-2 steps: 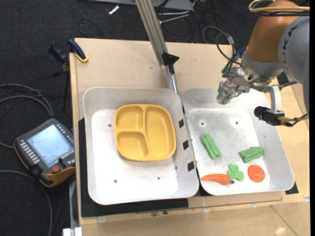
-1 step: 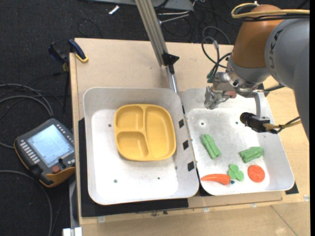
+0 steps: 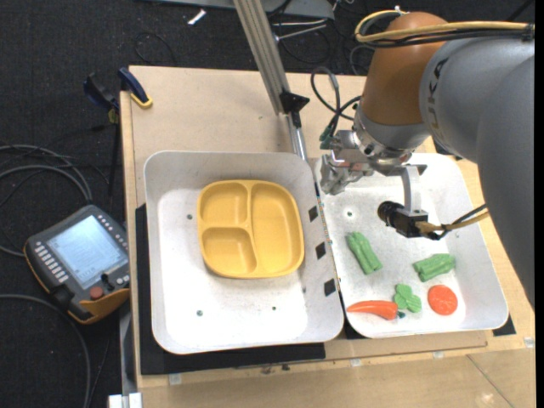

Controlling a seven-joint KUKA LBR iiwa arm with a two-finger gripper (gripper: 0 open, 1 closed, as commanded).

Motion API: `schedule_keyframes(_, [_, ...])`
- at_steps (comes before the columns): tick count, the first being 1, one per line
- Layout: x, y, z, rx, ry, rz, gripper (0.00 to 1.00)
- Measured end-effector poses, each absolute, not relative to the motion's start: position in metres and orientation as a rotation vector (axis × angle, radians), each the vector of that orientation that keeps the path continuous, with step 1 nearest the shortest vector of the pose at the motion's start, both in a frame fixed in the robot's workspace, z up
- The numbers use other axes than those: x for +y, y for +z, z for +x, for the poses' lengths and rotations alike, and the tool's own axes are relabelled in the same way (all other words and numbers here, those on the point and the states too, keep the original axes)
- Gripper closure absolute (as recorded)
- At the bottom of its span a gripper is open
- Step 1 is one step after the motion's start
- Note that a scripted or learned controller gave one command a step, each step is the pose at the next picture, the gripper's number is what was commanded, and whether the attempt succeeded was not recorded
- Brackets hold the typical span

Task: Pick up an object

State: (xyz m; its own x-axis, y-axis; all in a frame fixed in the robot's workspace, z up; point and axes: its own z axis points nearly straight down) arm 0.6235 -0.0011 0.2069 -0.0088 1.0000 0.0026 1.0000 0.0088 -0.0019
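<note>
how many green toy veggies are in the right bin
3. A long green piece lies mid-bin, another green piece to its right, and a small one near the front between the orange pepper and red tomato. The arm may hide more.

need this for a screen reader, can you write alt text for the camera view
A grey and orange robot arm reaches over the right bin, which holds green, orange and red toy food. The left bin holds a yellow divided tray.

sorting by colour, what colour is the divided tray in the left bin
Yellow: the divided tray is plain yellow, seen clearly in the camera view.
</note>
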Motion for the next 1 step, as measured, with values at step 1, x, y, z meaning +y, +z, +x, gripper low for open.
schedule_keyframes(1, [0.0521, 0.2236, 0.6195, -2.231, -0.005, -2.211, 1.00])
